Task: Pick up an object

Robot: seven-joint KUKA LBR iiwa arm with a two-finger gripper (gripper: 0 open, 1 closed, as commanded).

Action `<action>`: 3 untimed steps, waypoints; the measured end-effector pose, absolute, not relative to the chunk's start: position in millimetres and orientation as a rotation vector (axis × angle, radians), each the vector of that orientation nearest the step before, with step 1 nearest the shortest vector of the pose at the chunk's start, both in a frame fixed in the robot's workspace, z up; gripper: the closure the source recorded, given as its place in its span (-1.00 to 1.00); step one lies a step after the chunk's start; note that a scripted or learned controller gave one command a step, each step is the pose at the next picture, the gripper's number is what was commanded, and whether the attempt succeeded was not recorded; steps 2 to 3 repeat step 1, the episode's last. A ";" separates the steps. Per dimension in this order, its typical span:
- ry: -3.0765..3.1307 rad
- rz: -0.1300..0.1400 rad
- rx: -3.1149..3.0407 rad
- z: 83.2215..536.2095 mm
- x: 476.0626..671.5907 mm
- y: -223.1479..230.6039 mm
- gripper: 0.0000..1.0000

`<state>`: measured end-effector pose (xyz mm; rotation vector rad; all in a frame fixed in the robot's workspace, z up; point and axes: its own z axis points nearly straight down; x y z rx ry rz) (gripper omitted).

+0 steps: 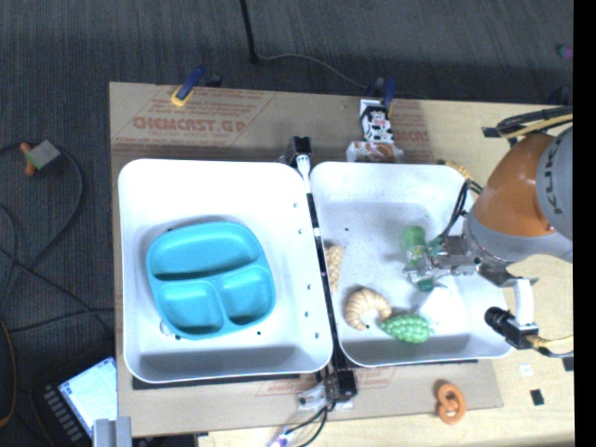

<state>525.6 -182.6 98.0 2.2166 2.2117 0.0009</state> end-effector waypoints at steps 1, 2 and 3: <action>2.222 0.000 2.219 211.1 530.7 -104.7 1.00; 2.222 0.000 2.219 211.1 530.7 -104.7 1.00; 2.222 0.000 2.219 211.1 530.7 -104.7 1.00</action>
